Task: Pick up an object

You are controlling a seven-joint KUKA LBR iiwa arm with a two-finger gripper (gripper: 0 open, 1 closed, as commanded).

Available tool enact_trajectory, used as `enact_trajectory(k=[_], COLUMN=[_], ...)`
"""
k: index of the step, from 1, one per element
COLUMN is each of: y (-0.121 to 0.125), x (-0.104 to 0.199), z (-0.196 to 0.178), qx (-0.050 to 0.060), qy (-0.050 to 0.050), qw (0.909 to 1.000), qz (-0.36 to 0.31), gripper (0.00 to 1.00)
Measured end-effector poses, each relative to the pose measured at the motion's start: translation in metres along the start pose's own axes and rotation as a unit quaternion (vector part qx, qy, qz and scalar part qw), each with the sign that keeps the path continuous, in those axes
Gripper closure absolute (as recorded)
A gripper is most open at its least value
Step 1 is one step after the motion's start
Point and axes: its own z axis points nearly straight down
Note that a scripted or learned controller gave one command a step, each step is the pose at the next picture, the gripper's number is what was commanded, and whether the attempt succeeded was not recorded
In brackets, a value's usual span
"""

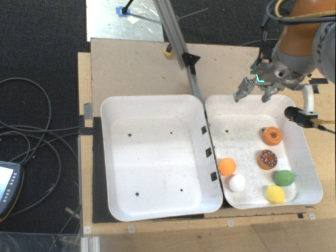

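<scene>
Over the far rim of the right bin point(315, 185) hangs the gripper point(256, 93), its two grey fingers splayed wide apart with nothing between them, one tip poking down toward the bin's far left corner and the other a bit to the right of it. It sits under the arm's orange band point(307, 7), so the whole wrist is parked above the bin's back edge, well apart from everything lying inside. All the goodies are crowded toward the near right part of that same bin: an orange ring-shaped donut point(272, 135) sits farthest back, a brown frosted donut point(267, 159) is just in front of it, then a green ball-ish thing point(284, 178) nearer the front, and a yellow lemon-looking piece point(275, 194) right beside the near rim, touching or almost touching the green one. Off to the left of those, closer to the wall the bin shares with its neighbour, an orange ball point(227, 166) and a white ball point(237, 183) sit side by side, pretty much touching. Left of the right bin sits the left bin point(113, 140), pressed up against it along that shared wall.
</scene>
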Motion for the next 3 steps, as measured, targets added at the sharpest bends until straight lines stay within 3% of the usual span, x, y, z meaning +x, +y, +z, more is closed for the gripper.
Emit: enact_trajectory(k=[1,3], y=[0.001,0.003], x=[0.000,0.006], z=[-0.002,0.099], qx=[-0.002,0.001], qy=[0.000,0.000], qw=[1.0000,1.0000], qz=[0.000,0.000], gripper=[0.00,0.00])
